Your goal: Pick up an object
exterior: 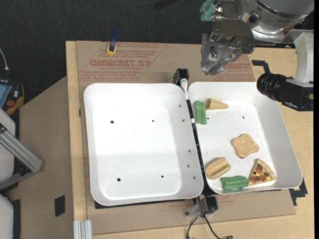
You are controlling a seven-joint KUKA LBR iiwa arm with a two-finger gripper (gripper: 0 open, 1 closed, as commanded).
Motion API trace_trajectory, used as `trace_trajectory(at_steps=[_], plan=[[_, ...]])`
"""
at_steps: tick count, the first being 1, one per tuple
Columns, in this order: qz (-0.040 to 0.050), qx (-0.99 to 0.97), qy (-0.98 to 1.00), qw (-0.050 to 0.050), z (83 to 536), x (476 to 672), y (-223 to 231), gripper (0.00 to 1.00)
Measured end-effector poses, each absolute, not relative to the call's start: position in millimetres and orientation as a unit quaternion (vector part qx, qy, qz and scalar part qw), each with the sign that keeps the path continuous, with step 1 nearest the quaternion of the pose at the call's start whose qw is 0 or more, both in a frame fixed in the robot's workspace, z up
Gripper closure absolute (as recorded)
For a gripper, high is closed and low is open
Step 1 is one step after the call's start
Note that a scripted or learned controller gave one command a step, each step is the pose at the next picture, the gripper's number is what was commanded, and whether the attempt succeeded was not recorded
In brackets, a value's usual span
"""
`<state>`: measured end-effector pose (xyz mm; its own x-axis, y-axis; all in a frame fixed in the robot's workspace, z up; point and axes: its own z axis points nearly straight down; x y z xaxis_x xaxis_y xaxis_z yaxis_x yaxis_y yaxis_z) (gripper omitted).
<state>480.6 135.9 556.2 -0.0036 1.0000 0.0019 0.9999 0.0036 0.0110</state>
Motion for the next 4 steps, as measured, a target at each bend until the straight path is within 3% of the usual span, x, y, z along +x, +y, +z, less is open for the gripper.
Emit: trace_trajectory(at_steps=[4], plan=[[0.0107,0.705,0.709,0.007,598,482.6,138,1.00]])
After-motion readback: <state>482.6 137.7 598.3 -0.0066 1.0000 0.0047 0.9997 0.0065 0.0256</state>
